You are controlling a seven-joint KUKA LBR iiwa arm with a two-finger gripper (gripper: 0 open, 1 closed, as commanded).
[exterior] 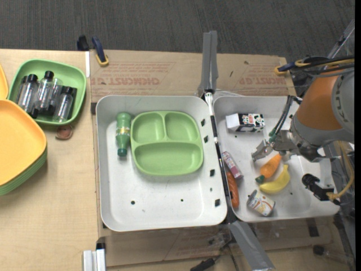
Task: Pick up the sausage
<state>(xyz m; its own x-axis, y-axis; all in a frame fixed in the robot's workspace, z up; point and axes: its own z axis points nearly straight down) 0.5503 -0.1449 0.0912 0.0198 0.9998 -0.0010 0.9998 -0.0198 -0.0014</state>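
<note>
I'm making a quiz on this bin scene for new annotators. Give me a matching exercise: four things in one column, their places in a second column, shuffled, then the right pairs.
Things:
1. green bottle
2. sausage
3. banana
4. milk carton

Places:
A. right bin, far end, near its left wall
B. left bin, just left of the green divided plate
C. right bin, along its left wall, near end
D. right bin, beside the carrot, below the gripper

Pairs: 1-B, 2-C, 3-D, 4-A
</note>
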